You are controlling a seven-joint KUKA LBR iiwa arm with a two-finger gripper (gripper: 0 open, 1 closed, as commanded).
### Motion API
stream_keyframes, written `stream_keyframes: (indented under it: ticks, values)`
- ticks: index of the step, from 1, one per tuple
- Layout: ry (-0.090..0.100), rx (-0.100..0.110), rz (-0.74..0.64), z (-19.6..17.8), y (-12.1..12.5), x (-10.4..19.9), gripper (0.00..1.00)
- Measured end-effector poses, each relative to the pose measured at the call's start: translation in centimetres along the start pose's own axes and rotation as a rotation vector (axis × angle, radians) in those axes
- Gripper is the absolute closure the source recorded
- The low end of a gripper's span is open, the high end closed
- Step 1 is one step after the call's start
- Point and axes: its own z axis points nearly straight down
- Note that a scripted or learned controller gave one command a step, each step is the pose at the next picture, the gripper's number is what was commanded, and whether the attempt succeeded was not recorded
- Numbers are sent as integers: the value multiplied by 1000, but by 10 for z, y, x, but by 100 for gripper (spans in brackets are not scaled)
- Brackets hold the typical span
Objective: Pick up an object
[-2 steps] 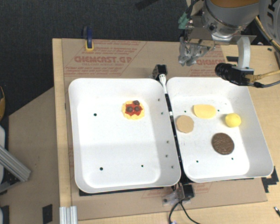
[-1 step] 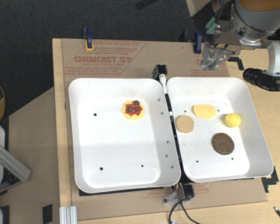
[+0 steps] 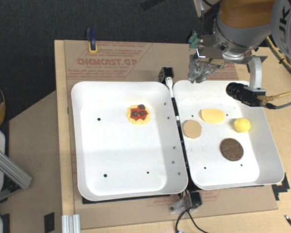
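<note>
My gripper [image 3: 200,75] hangs above the far edge of the right bin [image 3: 262,174], its tips close together with nothing between them. In that bin lie a pale yellow oval piece [image 3: 212,115], a tan round disc [image 3: 192,129], a yellow ball-like lump [image 3: 241,125] and a dark brown round cookie [image 3: 231,149]. The left bin [image 3: 87,130] holds a small yellow piece with red and dark toppings [image 3: 139,114]. All of these objects lie nearer the camera than the gripper.
A black divider rail [image 3: 177,125] runs between the two bins. The bins sit on a cardboard-covered bench [image 3: 111,57] with a blue and yellow clamp [image 3: 92,40] at its far edge. Grey metal framing [image 3: 9,171] stands at the left.
</note>
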Motion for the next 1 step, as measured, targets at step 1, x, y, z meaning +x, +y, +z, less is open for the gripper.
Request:
stream_keyframes:
  ticks: [1]
  values:
    - [-3, -4, 11, -3, -17, -71, 100]
